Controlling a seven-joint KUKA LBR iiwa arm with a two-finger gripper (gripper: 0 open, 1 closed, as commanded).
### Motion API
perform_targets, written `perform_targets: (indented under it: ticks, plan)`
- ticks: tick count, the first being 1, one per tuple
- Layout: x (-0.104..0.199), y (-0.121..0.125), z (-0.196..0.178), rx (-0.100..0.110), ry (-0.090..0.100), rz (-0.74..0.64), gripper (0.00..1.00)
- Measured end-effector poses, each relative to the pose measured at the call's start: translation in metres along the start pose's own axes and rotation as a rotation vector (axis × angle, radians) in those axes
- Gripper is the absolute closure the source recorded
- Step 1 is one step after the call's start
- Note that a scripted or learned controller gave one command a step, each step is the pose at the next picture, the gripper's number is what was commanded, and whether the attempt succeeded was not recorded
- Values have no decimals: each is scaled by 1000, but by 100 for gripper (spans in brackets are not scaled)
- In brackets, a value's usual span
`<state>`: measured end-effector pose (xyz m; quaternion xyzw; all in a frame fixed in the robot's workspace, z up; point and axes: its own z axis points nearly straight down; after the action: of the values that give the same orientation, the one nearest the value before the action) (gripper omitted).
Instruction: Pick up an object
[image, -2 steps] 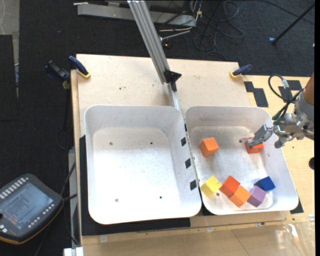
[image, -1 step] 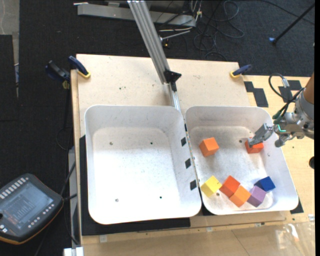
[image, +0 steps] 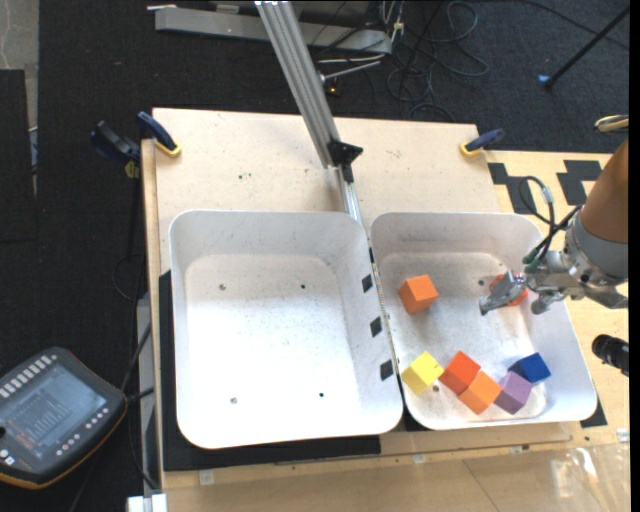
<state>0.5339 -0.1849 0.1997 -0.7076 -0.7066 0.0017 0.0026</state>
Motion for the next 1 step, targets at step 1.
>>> perform_targets:
  ticks: [1]
  plan:
    - [-1, 0, 43, -1, 0, 0, 0]
